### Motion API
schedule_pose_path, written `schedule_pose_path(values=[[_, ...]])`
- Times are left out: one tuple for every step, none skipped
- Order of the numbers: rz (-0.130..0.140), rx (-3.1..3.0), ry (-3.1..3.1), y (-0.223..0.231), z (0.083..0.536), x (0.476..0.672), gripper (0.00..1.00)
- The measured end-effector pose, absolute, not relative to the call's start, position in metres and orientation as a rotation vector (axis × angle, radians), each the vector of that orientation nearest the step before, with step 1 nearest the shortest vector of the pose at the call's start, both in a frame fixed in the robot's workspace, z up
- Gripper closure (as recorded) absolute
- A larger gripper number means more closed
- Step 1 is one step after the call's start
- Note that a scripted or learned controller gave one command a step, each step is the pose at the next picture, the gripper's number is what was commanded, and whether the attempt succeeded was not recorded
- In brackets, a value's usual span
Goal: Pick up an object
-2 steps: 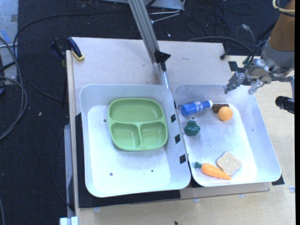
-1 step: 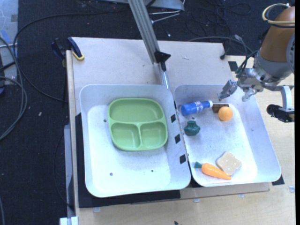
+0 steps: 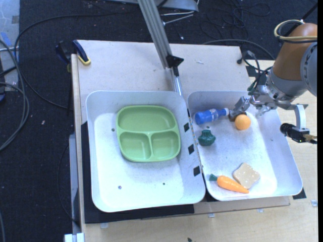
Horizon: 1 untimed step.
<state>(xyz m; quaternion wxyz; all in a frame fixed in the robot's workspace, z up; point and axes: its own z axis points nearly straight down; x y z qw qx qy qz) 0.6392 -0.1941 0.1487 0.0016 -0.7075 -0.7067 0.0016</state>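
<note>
Taking the orange ball [image 3: 243, 122] as my mark in the right bin [image 3: 282, 155]: nearest the camera, well this side of it, lie the carrot [image 3: 230, 184] and the slice of toast [image 3: 246, 174]. The green toy [image 3: 206, 137] sits beside the ball toward the left bin. The blue bottle [image 3: 208, 116] lies just past that, its cap end close to the ball. I, the gripper [image 3: 250, 109], hang just beyond the ball, my fingers [image 3: 237, 109] seemingly spread and pinching nothing. The risk, I judge: a round ball rolls off when I close, or I nudge the bottle instead.
</note>
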Motion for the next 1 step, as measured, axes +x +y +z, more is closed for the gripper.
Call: schedule_pose_path(values=[[0.004,-2.219,-2.220,-0.1931,0.0950,0.6385,0.00]])
